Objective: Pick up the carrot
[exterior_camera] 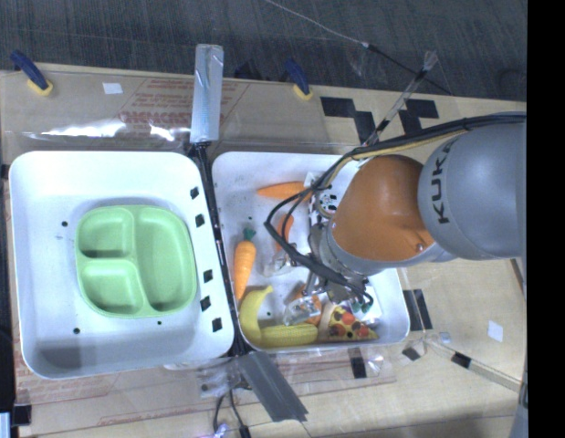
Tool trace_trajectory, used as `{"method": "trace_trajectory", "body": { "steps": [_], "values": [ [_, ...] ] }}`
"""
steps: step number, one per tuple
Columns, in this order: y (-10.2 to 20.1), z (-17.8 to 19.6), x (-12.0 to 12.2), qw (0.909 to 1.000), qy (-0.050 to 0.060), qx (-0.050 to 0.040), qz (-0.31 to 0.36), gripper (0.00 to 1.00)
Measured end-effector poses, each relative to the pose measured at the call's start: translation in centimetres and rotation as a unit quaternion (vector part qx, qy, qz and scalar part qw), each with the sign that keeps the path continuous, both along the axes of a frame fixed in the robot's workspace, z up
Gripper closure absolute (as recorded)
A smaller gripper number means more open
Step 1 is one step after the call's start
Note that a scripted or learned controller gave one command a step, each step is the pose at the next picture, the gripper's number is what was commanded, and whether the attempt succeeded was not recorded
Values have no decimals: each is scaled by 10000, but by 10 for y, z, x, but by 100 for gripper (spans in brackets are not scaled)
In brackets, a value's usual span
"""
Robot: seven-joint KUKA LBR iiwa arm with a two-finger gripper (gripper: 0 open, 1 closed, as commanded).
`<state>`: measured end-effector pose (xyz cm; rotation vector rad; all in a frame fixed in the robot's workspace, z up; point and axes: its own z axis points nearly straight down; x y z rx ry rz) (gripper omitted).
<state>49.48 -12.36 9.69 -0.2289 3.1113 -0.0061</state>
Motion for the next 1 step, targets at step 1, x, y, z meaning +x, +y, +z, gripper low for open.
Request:
{"method": "trace_trajectory", "body": {
  "steps": [1],
  "values": [
    [29,6,54,9990,80,-2,-446,0]
  ]
}}
